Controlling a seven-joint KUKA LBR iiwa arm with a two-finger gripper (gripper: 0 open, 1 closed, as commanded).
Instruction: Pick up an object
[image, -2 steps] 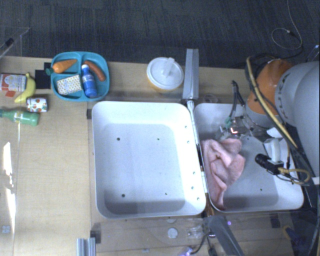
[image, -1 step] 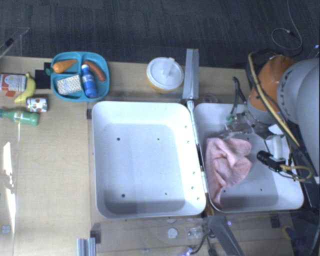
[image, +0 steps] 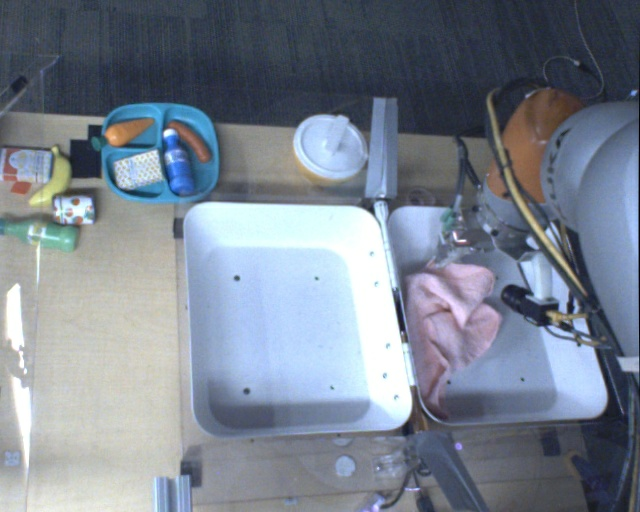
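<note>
Grey arm (image: 590, 170) loomed over the right bin (image: 520, 400), jaws (image: 462, 237) at the pink cloth's (image: 452, 320) top edge, their state unclear. 2 white bins sat on a wooden table (image: 90, 350); dark carpet (image: 250, 45) lay beyond.

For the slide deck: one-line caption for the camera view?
KUKA arm's gripper poised over crumpled pink cloth in the right bin; left bin beside it.

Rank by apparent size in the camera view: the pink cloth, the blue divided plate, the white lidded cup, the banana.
1. Pink cloth, crumpled in the right bin.
2. Blue divided plate, nearly as big, so the top two are close.
3. White lidded cup.
4. Banana, smallest, though partly overlapping a carton.
</note>
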